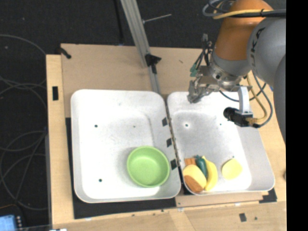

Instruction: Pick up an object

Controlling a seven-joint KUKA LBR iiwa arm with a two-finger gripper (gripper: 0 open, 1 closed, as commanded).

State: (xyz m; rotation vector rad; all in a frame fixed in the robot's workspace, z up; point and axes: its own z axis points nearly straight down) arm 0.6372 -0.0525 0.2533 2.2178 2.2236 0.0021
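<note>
Two white bins sit side by side, the left bin holding a green bowl, the right bin holding a banana, a yellow lemon-like piece and an orange piece at its near edge, while the gripper hangs over the far corner, its state beyond telling.

Toys crowding right bin's near corner.
</note>
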